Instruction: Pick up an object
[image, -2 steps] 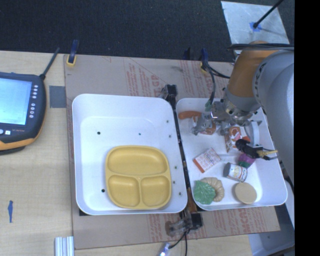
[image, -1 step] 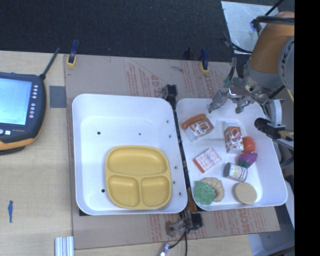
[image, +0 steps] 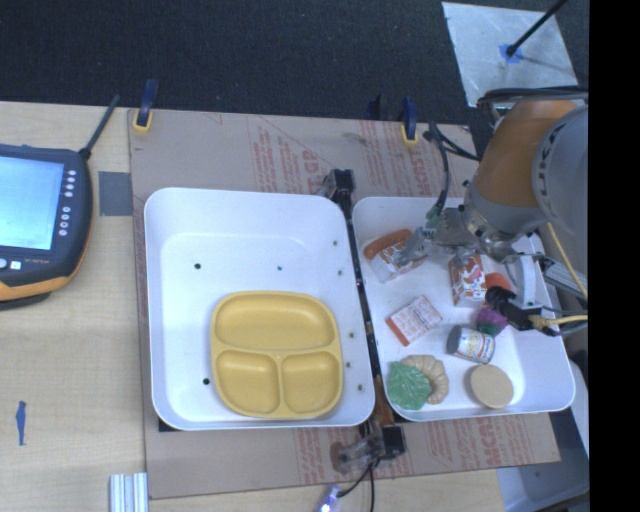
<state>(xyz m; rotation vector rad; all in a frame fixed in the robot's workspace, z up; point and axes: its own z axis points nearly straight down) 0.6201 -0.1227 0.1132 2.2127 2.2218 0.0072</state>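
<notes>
The arm (image: 530, 165) reaches in from the right over the far side of the right bin (image: 560, 385), and its tool (image: 440, 232) sits low near an orange-and-clear packet (image: 392, 250); whether it is clenched or released cannot be told. Loose in that bin lie a red-and-white packet (image: 414, 319), a small can (image: 471, 344), a purple piece (image: 490, 319), a green piece (image: 407, 385), a tan curled piece (image: 432, 372) and a tan disc (image: 491, 386). The left bin (image: 180, 240) holds a yellow divided tray (image: 277, 353), and a handheld screen (image: 35, 218) lies on the table (image: 60, 380) at far left.
</notes>
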